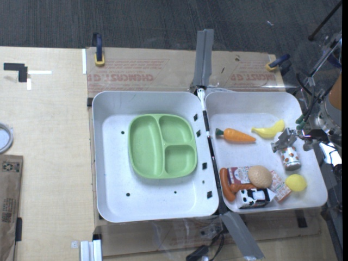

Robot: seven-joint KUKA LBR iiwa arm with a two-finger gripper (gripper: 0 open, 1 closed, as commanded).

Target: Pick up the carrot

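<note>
Bench [43, 118] of pale wood fills the left of the scene, with a roll of tape [4, 139] at its left edge and a brown paper bag [10, 200] nearer. Two shallow white bins sit side by side. The left bin [109, 200] holds a green divided plate [162, 145] with three compartments, lying flat near the bin's middle. A grey post [203, 58] rises at the far side, between the two bins, and an orange clamp [98, 50] grips the cardboard strip at the far left corner.

The right bin [239, 105] holds the rest. The carrot [235, 136] lies flat in its far left part, green tip toward the divider and orange body pointing right, apart from everything else. Just right of it and slightly farther lies a yellow banana [268, 129]. Along the near side, from the left: a red sausage [225, 185], a black-and-white carton [254, 198], a red snack packet [239, 175] with a round bread bun [260, 176] resting on it, and a yellow lemon [296, 182] at the near right. A small can [291, 157] stands between the banana and the lemon.

The gripper [285, 140] hovers at the bin's right side, just above the can and well right of the carrot; whether its claw is spread or closed I cannot tell, and nothing is seen in it.
</note>
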